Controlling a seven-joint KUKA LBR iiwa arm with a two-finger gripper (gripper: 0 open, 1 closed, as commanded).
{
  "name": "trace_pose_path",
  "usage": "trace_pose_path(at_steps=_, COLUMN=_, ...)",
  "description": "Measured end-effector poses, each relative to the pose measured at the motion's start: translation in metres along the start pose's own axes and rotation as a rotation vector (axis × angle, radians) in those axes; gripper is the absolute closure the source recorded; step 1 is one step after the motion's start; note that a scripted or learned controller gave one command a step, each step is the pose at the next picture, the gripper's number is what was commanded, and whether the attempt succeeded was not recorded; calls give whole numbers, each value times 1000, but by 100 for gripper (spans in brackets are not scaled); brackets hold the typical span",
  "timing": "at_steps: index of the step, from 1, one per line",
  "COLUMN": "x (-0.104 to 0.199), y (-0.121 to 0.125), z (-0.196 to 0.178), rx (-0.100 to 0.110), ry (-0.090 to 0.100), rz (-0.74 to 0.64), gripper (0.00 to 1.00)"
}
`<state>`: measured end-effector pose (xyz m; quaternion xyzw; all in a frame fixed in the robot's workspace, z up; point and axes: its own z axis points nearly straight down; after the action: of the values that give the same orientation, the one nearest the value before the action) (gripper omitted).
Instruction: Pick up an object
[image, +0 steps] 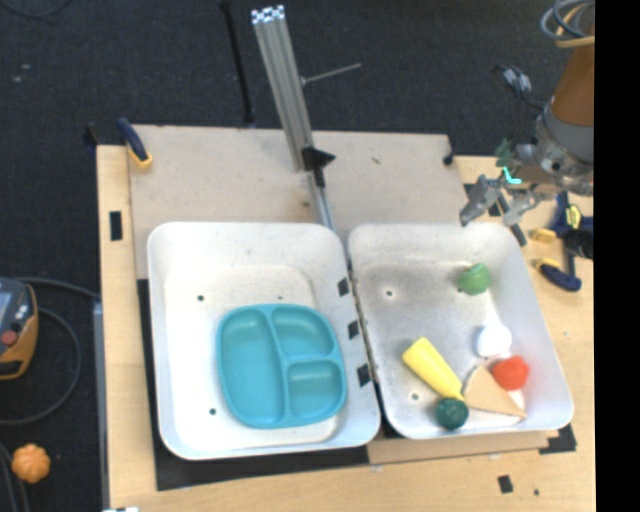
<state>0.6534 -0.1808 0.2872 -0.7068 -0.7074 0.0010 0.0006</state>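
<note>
At the far left, off the bench, a small orange ball (30, 462) lies on the dark floor; a blue-and-yellow clamp (134, 143) sits at the bench's back left corner. The left bin (180, 250) holds a teal plate (281, 364) with three compartments, lying flat toward the bin's front; a metal post (288, 95) rises behind the seam between the bins. In the right bin (400, 260), a yellow block (431, 366) lies tilted near the middle front; a dark green ball (451, 413) sits just in front of it, touching a tan wedge (489, 393); a red ball (510, 372) rests on the wedge's far edge, with a white piece (492, 340) just behind it; a green ball (474, 279) sits apart toward the back. The gripper (497, 203) hangs over the bin's back right corner, fingers spread and grasping nothing, well apart from every object.
</note>
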Motion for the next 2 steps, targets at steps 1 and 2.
trace_pose_path(at_steps=1, x=0, y=1, z=-2, rx=-4, ry=-1, rz=-1, gripper=0)
trace_pose_path(at_steps=2, x=-4, y=3, z=60, rx=1, ry=-1, rz=1, gripper=0)
